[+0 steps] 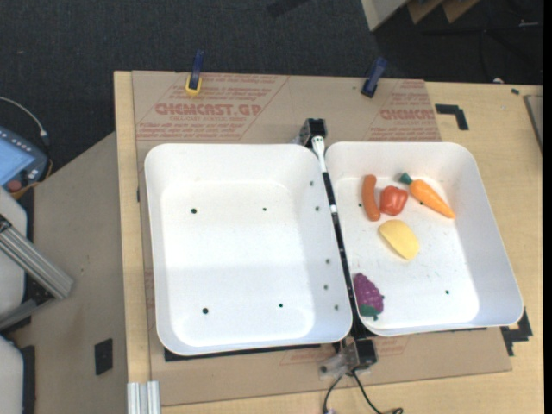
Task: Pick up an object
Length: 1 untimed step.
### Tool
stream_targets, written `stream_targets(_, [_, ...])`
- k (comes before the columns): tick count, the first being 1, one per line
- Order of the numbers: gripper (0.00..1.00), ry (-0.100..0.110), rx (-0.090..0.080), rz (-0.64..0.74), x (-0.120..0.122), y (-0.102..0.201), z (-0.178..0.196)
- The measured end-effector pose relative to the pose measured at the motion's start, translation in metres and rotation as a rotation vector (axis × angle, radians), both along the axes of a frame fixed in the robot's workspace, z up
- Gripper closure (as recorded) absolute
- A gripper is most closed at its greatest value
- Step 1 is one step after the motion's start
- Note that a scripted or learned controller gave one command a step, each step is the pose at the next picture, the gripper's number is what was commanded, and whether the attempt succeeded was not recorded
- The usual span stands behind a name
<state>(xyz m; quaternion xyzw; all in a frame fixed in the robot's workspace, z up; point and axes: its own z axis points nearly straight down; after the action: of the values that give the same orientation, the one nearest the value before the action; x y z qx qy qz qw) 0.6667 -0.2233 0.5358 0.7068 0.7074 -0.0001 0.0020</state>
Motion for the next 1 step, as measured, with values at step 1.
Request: stream_targets(1, [1.0, 0.0, 0.0, 0.0, 0.0, 0.0, 0.0])
